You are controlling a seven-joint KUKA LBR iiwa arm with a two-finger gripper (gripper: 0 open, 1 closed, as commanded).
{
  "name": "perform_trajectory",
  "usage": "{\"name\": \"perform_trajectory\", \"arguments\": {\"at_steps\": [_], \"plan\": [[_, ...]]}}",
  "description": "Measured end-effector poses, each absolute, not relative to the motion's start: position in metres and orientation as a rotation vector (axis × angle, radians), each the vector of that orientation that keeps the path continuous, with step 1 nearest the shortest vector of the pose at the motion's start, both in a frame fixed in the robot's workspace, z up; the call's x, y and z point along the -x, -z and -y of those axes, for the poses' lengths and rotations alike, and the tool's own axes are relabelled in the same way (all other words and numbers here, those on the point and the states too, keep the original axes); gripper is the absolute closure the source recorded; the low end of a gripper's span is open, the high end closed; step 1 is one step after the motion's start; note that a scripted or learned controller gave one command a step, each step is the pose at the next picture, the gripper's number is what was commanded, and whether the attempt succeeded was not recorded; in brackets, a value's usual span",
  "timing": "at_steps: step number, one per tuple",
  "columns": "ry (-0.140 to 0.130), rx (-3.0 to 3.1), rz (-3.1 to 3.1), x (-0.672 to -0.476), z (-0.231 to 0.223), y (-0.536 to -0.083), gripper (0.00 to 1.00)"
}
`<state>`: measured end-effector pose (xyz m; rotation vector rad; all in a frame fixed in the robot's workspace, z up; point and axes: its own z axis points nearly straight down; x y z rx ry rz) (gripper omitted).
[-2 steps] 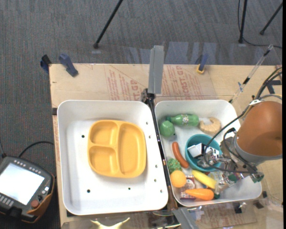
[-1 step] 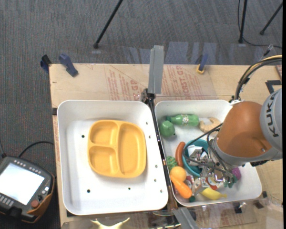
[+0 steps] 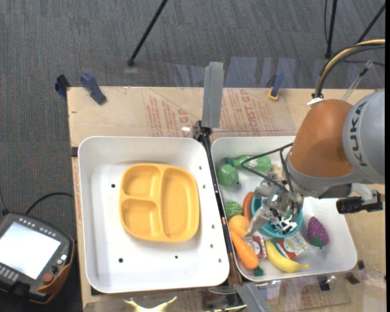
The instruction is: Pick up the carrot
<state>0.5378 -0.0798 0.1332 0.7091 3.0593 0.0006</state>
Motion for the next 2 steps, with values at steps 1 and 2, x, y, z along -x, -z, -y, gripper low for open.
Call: {"name": "perform_trajectory", "arguments": {"at_steps": [1, 2], "plan": [[0.001, -0.699, -3.064, -0.538, 0.078, -0.142, 1.0], [-0.001, -0.829, -3.02, -0.518, 0.124, -0.271, 1.0]]}}
